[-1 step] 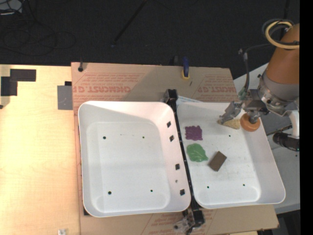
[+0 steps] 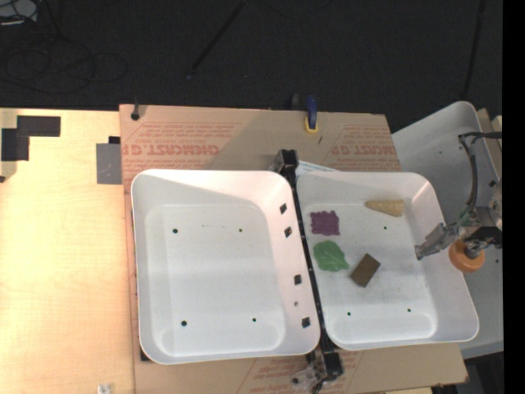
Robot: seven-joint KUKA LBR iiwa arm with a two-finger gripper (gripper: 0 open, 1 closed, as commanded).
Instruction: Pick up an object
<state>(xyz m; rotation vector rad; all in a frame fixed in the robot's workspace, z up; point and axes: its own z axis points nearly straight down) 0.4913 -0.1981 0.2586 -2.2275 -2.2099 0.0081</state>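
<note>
Down at the front edge, nearest where I stand, the black clips that join the two bins poke out over the cardboard sheet (image 2: 246, 138) laid on the bench (image 2: 57, 245). Left bin (image 2: 156, 335) has nothing for the arm to take. Everything worth grabbing sits in the right bin (image 2: 451, 327): a purple piece (image 2: 325, 222), a green lump (image 2: 330, 256) just below it, a small brown block (image 2: 366, 270) near the green one, and a pale tan wedge (image 2: 385, 208) up toward the far wall, well apart from the others.

Over the right rim of that bin the jaws (image 2: 428, 247) hang, at the end of a thin grey link with the orange band behind. Nothing is between them that I can see; whether they stand open or closed I cannot tell from this slant.

My worry is the rim. Coming down where it hangs now, the arm would likely meet the sloped bin wall, not an object. The green lump and brown block lie close enough that a sloppy descent might nudge one while closing on the other. The purple piece looks flat, so fingers could slide over it and come up bare.
</note>
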